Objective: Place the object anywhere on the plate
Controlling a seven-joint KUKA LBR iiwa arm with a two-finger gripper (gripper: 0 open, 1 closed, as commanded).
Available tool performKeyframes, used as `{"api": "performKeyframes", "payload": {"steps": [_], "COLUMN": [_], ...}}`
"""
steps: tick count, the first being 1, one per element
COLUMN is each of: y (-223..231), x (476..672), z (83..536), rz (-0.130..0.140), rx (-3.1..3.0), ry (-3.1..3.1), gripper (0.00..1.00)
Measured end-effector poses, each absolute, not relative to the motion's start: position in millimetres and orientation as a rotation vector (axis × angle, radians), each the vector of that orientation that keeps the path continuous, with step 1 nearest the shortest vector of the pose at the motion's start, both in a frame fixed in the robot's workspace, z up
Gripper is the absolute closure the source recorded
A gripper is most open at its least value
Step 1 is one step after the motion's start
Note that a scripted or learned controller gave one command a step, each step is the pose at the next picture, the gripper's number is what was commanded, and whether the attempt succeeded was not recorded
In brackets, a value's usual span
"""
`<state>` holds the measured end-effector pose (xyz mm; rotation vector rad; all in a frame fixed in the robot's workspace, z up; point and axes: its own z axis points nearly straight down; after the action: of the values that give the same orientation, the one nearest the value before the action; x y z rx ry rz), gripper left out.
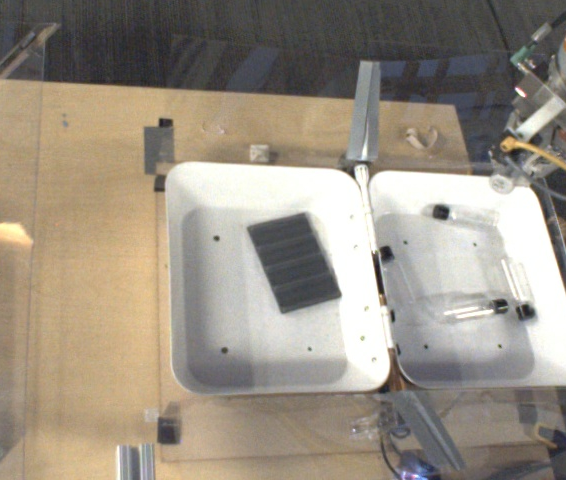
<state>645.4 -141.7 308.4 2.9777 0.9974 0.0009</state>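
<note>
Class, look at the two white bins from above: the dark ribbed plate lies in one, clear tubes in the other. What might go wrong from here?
1. The clear black-capped tubes are nearly invisible against the right white bin, so a grasp may miss.
2. Two tubes lie close together; the grey arm's gripper might nudge both.
3. The dark ribbed rectangular plate sits skewed in the left white bin; a round tube may roll off.
</note>
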Motion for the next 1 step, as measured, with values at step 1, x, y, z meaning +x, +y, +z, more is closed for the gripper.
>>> {"api": "performKeyframes", "payload": {"steps": [1], "y": [-159.9], "x": [648.2], "z": [347.0], "rz": [-0.001], "rx": [3.112], "ry": [0.430], "gripper": [1.00]}}
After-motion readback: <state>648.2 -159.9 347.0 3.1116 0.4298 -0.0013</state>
